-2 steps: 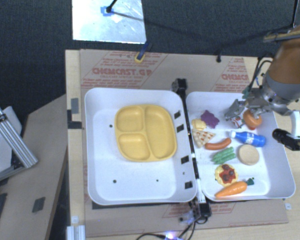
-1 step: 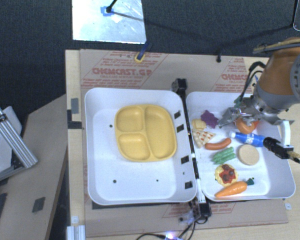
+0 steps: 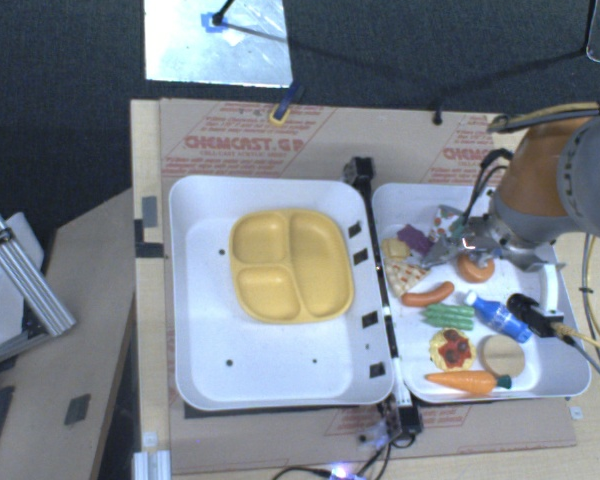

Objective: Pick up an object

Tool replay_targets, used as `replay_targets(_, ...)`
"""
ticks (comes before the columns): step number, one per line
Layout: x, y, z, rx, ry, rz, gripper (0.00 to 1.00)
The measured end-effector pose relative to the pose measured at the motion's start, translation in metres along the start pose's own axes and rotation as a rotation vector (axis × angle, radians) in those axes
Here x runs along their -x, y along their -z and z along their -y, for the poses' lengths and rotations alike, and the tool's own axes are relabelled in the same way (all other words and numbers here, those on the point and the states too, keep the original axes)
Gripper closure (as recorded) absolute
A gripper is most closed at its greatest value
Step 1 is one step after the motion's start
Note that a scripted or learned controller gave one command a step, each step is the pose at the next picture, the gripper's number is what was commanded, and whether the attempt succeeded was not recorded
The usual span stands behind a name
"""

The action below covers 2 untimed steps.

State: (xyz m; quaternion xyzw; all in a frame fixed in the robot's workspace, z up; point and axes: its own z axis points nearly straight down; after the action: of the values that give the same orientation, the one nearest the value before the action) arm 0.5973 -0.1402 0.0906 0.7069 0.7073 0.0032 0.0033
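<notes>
Cardboard bench [image 3: 250,138] on dark carpet — two white bins. In the right bin [image 3: 570,368], the gripper [image 3: 450,240] — grip state unclear — hovers beside purple toy [image 3: 414,237], above the sausage [image 3: 427,293].

The grey arm [image 3: 570,183] runs off the right edge, its base out of frame. Its wrist covers part of the right bin's [image 3: 565,373] back wall and the top of a small orange toy [image 3: 476,266]. The gripper [image 3: 448,240] is a blurred tangle of metal against the clutter, its tips too indistinct to read; the purple piece [image 3: 414,237] beside it may be toy grapes.
</notes>
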Motion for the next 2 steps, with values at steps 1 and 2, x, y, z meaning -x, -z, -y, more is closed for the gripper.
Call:
replay_targets(1, 0.001, 0.0, -0.005, 0.006, 0.002, 0.004, 0.0)
replay_targets(2, 0.003, 0.012, -0.006, 0.013, 0.0, 0.009, 1.0)
